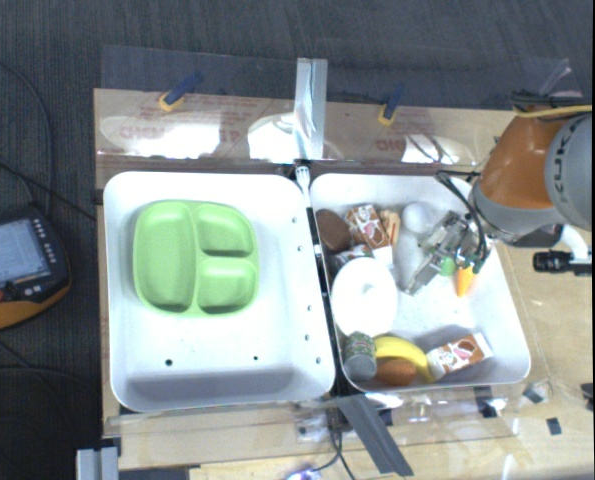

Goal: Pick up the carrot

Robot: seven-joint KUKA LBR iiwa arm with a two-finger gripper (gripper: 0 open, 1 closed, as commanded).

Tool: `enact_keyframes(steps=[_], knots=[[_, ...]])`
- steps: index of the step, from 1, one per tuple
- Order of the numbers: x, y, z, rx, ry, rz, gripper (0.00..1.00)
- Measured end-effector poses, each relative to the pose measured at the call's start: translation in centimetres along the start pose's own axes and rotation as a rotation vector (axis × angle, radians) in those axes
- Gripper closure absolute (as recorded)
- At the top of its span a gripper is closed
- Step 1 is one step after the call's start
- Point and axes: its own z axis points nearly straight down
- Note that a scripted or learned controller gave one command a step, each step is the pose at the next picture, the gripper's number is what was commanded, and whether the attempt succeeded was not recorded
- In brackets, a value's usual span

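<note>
Dark carpet all around a wooden surface (117, 128) with two white bins side by side. Green plate (192, 256) in the left bin (122, 368). Lots of stuff in the right bin (512, 353): a banana (397, 348), a round white lid (365, 293), a snack packet (372, 226). Little orange carrot (464, 282) near the right side of that bin, lying on the bottom, just to the right of the tool (427, 263), maybe touching it. Too blurry to tell whether spread or pressed together. Not holding the carrot, by the look of it. Could go wrong from here: might close on nothing, or bump the carrot off toward the wall, from sitting a bit too far left. Might also knock the lid close by.
</note>
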Motion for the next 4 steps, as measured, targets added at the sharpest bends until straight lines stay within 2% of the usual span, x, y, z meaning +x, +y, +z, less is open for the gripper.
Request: enact_keyframes(steps=[2, 3, 4], knots=[[7.9, -7.1, -0.3, 0.004, -0.012, 0.239, 0.00], [5.0, 2.6, -0.1, 0.002, -0.007, 0.390, 0.00], [6.5, -4.8, -0.2, 0.008, -0.005, 0.134, 0.00]])
